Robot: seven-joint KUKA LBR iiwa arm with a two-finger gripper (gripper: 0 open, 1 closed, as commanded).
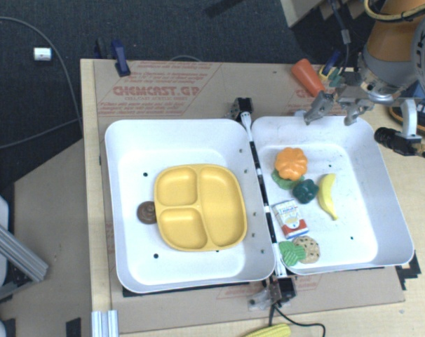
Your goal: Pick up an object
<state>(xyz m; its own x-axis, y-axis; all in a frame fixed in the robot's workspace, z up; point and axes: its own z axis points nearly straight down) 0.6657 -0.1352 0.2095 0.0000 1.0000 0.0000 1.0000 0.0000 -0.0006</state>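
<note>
My gripper (pixel 333 113) hangs over the far edge of the right bin (pixel 381 209), its two fingers spread apart and open with nothing between them. Below it in that bin lie an orange pepper (pixel 291 161), a dark green vegetable (pixel 304 190), a yellow banana (pixel 327 195), a small white carton (pixel 292 218), a cookie (pixel 307 248) and a green leafy piece (pixel 289 253). The pepper is the closest object to the gripper, a little toward the near left of it.
The left bin (pixel 128 153) holds a yellow divided plate (pixel 198 206) with a brown round piece (pixel 146 212) at its left edge. An orange cylinder (pixel 307 77) lies on the bench behind the right bin. A black clamp (pixel 242 108) sits between the bins.
</note>
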